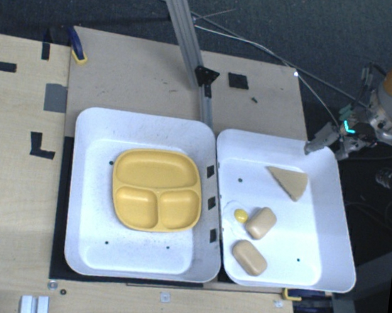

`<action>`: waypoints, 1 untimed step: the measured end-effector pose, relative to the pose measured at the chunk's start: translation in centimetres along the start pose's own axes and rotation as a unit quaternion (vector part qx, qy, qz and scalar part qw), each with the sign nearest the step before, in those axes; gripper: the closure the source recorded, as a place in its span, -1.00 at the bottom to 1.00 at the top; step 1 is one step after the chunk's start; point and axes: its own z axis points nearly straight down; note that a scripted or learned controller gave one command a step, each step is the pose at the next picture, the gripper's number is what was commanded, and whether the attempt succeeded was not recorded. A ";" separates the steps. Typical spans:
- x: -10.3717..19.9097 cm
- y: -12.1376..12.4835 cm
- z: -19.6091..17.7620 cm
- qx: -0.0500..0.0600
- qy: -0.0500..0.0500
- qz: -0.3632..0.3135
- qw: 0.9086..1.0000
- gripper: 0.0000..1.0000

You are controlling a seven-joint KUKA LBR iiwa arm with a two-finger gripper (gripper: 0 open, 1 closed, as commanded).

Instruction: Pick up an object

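The table (154, 89) is pale wood with dark tape marks along its 9 o'clock side and a small black square near 12 o'clock, and it stands on dark carpeted floor (286, 14) crossed by thin cables. A grey metal pole (187, 33) slants down from 12 o'clock and ends just above the gap between the two bins. The left bin (86, 173) holds a yellow divided plate (157, 189) lying flat at its centre. The right bin (330, 227) holds a tan wedge (288, 181) toward 12 o'clock, a tan oval block (261, 222) at the middle, a small yellow piece (240, 215) just beside it at 9 o'clock, and another tan oval block (249, 257) toward 6 o'clock. The end effector (321, 144) hangs over the right bin's 1 o'clock corner, apart from every object; it is small and dark, so whether it is spread or closed cannot be made out. The arm's wrist is cut off by the frame at 3 o'clock.
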 end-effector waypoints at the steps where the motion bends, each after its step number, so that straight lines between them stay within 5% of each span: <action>1: 0.0 0.1 -0.3 -0.003 -0.001 0.000 1.000 -1.00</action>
